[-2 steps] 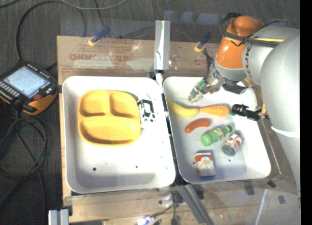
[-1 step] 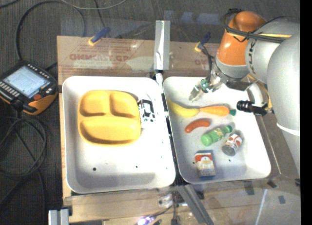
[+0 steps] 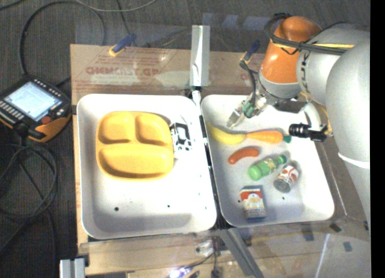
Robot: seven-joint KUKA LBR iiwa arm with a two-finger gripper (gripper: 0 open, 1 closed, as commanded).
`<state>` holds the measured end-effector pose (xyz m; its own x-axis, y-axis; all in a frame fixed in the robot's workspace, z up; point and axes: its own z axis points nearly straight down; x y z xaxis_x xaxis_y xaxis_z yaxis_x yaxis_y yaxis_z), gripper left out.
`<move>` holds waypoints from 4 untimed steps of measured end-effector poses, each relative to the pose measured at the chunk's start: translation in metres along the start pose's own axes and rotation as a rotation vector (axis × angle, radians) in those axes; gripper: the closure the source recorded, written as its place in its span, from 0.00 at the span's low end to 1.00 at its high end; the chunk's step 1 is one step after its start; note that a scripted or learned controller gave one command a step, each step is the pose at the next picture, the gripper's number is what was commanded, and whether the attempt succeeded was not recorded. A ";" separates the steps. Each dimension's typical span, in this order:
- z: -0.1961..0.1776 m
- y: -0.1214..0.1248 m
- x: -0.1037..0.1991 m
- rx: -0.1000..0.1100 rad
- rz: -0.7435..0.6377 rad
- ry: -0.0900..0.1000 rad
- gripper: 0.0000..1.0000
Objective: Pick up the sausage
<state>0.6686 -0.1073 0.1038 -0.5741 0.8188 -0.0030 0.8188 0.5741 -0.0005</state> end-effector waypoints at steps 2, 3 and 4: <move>-0.058 -0.006 -0.003 -0.001 -0.140 -0.001 1.00; 0.009 -0.014 -0.006 -0.004 -0.023 0.003 1.00; -0.030 -0.004 -0.007 -0.001 -0.189 -0.001 1.00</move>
<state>0.6692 -0.1154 0.1340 -0.7174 0.6966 -0.0043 0.6966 0.7174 -0.0001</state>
